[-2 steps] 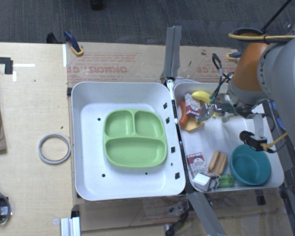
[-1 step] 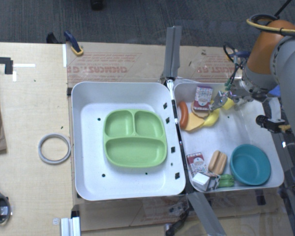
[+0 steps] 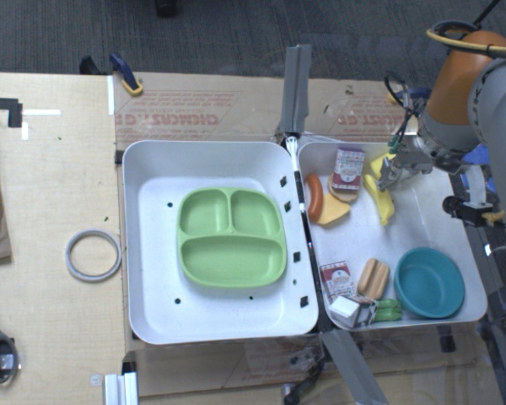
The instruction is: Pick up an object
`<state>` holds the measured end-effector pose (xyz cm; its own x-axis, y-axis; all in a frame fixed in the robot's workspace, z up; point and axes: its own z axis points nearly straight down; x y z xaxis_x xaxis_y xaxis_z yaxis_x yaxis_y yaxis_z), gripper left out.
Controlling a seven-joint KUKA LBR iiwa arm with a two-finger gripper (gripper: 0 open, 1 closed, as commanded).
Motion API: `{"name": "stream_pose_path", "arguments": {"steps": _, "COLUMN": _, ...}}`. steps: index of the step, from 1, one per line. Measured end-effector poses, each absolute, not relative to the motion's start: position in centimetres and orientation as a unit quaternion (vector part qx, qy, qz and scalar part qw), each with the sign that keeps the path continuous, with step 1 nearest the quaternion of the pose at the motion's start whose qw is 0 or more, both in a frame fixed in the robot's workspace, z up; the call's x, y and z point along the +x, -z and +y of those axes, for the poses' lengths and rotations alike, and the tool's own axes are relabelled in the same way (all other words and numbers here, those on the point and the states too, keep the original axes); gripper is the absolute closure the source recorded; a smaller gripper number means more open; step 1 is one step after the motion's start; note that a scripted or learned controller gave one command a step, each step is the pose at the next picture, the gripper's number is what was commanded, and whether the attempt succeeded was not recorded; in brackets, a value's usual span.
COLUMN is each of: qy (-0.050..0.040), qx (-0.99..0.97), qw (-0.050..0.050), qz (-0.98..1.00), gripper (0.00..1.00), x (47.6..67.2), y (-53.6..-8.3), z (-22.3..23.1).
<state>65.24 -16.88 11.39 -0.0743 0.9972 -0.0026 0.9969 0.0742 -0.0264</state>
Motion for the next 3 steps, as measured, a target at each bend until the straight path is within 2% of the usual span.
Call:
{"name": "stream_pose_path", "arguments": {"steps": 1, "qy": -0.0088, "qx": -0.680, "qw": 0.006, "qz": -0.733, "gripper": 0.00, "x": 65.4, "y": -11.4, "z": -16.8}}
{"name": "stream_pose_path", "arguments": {"steps": 2, "qy": 0.0013, "qx": -0.689, "qw": 0.002, "qz": -0.725, "gripper": 0.00, "x": 65.5, "y": -9.8, "z": -21.4}}
{"name": "stream_pose_path", "arguments": {"steps": 3, "qy": -0.0018, "qx": -0.688, "qw": 0.002, "qz": -0.726, "gripper": 1.00, "x": 65.4, "y": -10.8, "z": -21.6}}
